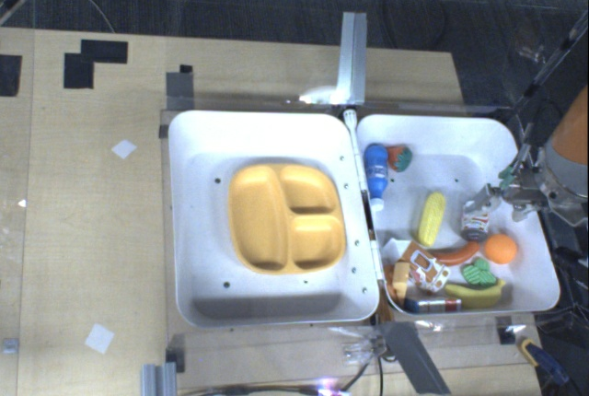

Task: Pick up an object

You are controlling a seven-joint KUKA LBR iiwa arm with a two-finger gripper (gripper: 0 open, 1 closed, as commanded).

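My gripper (477, 217) hangs low inside the right bin (448, 138), near its right side, reaching in from the right edge. Just left of it lies a yellow corn cob (431, 217). An orange ball (500, 249) sits right below and to the right of it, and a curved orange-red piece (453, 253) lies directly beneath. Whether anything is in the gripper cannot be made out. A blue bottle (375, 169) lies along the bin's left wall, with a small red and teal toy (398, 157) beside it.
At the right bin's front lie a green toy (478, 273), a yellow banana (476, 293), a dark marker (434, 303) and a patterned small box (425, 267). The left bin (198, 201) holds a yellow divided tray (284, 216). A metal post (353, 58) stands behind the bins.
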